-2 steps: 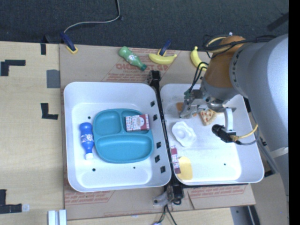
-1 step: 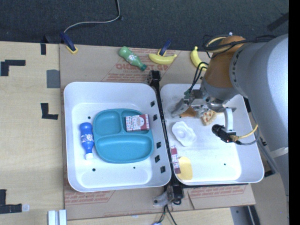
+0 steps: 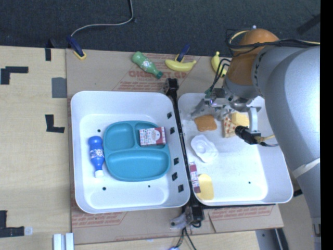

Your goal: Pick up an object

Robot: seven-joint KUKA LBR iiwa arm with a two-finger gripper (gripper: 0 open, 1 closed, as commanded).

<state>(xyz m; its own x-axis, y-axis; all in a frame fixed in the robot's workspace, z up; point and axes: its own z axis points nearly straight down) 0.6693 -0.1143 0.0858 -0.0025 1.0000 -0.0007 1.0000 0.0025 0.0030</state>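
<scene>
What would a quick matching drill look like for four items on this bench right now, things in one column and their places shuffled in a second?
Things:
1. small red and white carton
2. blue bottle
3. green bottle
4. bread-like brown piece

Places:
A. on the cardboard behind the bins, beside the banana
B. in the right bin, close under the gripper
C. on the teal divided tray
D. in the left bin, just left of the tray

Pairs: 1-C, 2-D, 3-A, 4-B
</scene>
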